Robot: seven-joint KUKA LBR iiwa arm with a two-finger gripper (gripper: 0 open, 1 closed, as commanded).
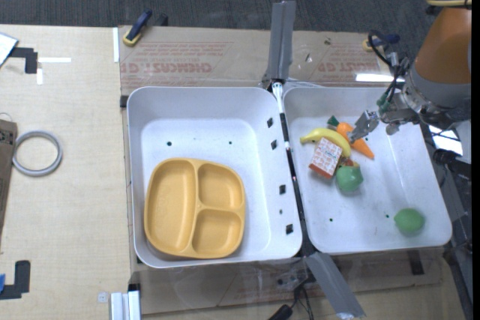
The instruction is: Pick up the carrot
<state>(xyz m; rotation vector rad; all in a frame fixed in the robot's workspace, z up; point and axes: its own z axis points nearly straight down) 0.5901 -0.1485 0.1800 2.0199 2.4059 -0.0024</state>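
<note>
**Two white bins, gripper over the carrot**

Two shallow white plastic bins sit side by side; the left bin (142, 124) holds a yellow three-compartment plate (196, 207). In the right bin (420, 161), the two-finger gripper (366, 124) hangs with fingers apart, holding nothing, directly above the small orange carrot (357, 147), which lies beside a yellow banana (322, 136).
</note>
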